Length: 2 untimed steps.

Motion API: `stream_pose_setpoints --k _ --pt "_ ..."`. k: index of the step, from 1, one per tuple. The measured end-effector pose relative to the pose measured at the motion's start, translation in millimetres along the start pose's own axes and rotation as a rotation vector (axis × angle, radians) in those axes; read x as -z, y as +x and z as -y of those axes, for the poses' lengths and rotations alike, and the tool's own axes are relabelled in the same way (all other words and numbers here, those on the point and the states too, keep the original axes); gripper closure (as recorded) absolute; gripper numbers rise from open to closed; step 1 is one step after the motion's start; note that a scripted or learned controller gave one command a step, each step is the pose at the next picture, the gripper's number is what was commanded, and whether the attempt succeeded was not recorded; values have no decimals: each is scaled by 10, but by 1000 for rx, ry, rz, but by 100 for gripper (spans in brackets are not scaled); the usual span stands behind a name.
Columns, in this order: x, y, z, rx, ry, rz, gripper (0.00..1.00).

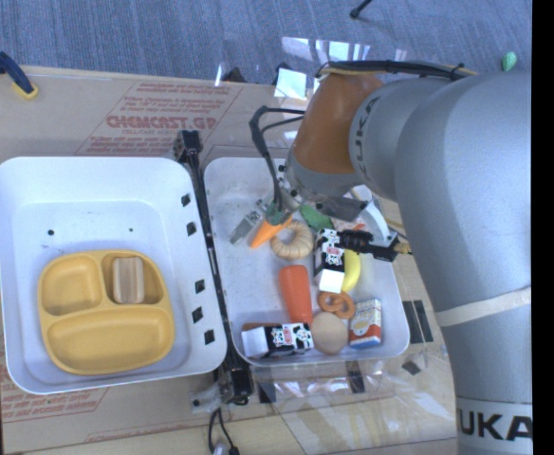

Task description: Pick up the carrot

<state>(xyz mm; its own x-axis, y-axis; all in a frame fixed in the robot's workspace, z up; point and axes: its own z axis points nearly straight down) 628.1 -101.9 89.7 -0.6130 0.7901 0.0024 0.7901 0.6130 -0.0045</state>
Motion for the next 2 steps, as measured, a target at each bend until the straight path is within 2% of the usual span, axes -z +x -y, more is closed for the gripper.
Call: stream_pose_setpoints --k 1,2 --pt "127 -4 -26 8 -3 4 100" --pt "1043 944 -210 -314 -8 2 100"
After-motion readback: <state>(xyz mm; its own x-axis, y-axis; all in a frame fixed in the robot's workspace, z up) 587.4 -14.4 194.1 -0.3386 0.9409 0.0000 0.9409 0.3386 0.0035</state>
